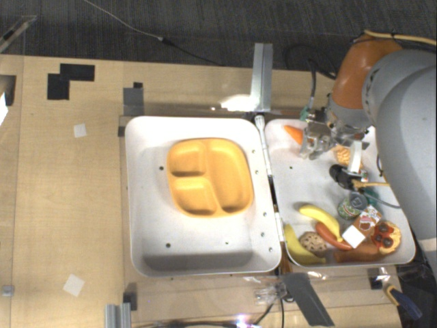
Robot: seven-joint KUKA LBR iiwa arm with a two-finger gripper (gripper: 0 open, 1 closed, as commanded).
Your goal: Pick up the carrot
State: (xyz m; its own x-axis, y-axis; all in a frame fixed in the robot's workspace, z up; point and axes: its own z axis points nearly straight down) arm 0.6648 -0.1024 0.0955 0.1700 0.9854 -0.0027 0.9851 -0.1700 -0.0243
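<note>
From my seat, the left shallow white plastic bin (pixel 143 203) carries a yellow three-compartment plastic plate (pixel 207 176) near its middle. Moving right, in the second shallow white bin (pixel 290 183), the small orange carrot (pixel 294 134) lies in the far left corner, close to the wall and the divider between bins. Just to its right hangs the metal two-finger gripper (pixel 315 146), at the end of the grey arm with its orange band (pixel 355 63); it sits beside the carrot, apparently not around it. I cannot tell how its jaws stand, and I see nothing clearly held in them. Further right and nearer me lies a clutter of toy food: a yellow banana (pixel 321 219), a round cookie (pixel 312 242) and other small pieces. My worry is the corner: closing from here, I judge one finger could shove the carrot against the wall or ride over it, or catch the bin rim.
</note>
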